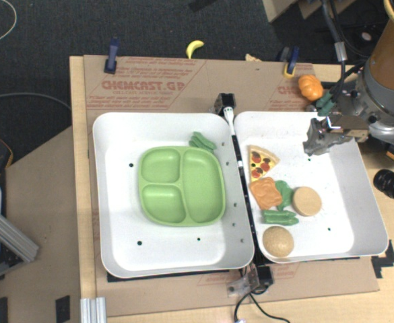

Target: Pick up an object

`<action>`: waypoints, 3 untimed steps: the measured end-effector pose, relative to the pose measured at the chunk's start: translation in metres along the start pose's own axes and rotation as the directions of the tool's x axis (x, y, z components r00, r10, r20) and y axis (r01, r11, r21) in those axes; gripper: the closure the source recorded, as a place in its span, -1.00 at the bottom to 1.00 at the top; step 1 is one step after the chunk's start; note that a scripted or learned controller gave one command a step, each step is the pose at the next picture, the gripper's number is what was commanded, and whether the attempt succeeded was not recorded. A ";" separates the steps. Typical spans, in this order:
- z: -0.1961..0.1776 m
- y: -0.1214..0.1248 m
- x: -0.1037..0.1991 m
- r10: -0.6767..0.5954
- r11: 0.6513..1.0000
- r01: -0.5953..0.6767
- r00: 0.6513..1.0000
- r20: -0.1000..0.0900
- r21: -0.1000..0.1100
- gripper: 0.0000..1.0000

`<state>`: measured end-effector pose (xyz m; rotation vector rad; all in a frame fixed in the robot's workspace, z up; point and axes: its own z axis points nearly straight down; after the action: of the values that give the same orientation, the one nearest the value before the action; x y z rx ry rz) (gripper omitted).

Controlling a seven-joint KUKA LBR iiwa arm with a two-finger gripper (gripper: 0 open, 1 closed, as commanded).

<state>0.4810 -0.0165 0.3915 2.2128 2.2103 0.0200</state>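
Broadly, the surface [149, 79] was seen to be covered by a brown cardboard sheet printed with red lettering, and two shallow white bins were set on it side by side. The left bin [116, 200] was occupied by a green divided plate [182, 185], with a small green leafy piece [202, 140] lying just beyond the plate's far edge. The right bin [345, 207] was filled along its left side by toy food: a pizza slice [261, 162] nearest the far end, an orange-brown piece [265, 194] below it, a green item [284, 192] just beside that, a green pod [279, 216] below, a round tan bun [306, 201] to the right, and a second round bun [277, 241] nearest the front rim. The grey arm [385, 79] was seen reaching in from the right. The hand [316, 143] was positioned over the far part of the right bin, apart from the toy food, with nothing visible between its fingers; whether they were open or closed could not be told. A small orange fruit [310, 87] lay on the cardboard beyond the right bin, and a yellow banana [194, 48] lay at the cardboard's far edge.
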 end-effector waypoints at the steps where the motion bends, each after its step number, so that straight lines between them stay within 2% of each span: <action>1: -0.107 0.001 0.049 -0.008 1.000 0.008 1.000 -0.003 0.002 1.00; 2: -0.111 0.001 0.047 -0.002 1.000 0.002 1.000 0.000 0.012 1.00; 3: 0.006 -0.003 0.035 0.002 0.999 -0.002 1.000 0.001 0.032 1.00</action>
<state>0.4782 0.0183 0.3854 2.2305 2.2235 -0.0160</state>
